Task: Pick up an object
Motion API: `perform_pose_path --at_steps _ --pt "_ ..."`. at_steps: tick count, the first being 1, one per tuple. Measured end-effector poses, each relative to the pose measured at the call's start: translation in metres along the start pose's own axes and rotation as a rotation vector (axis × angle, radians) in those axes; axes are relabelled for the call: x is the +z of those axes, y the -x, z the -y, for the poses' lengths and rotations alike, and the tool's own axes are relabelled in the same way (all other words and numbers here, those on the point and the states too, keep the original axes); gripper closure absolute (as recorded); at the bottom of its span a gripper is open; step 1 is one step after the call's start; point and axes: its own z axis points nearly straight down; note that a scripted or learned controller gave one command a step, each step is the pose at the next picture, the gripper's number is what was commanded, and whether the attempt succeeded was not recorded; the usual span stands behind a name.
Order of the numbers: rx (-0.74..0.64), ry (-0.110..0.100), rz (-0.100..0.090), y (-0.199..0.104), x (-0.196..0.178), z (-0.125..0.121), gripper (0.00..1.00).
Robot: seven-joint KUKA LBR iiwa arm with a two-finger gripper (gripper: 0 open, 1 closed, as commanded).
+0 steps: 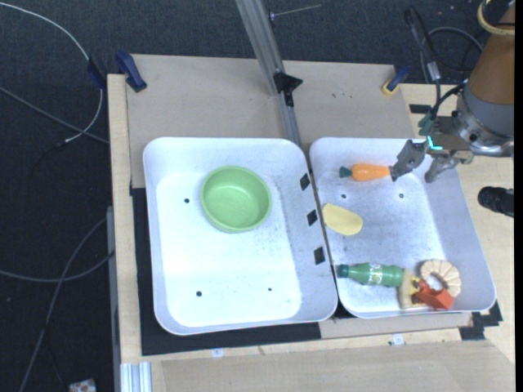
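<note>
Jaws [418, 164] spread open, empty, hovering at the carrot's [367, 171] three o'clock; centre over it, then descend squarely

From my remote station, the single fixed camera looks down at a slant on the pale wooden surface [204, 96], set far enough back to take in both shallow white plastic bins [172, 300] side by side, with dark carpet [57, 219] around and the grey arm [490, 121] entering at right.

Orange-banded grey arm [493, 80], black cables
</note>
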Motion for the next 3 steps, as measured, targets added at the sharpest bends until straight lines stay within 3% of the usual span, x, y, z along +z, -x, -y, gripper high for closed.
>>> perform_pose_path --at_steps 1,3 --pt "0.0 0.006 0.0 0.0 -0.003 -0.001 0.0" --pt "0.002 -0.004 -0.001 0.004 0.093 -0.005 0.0"
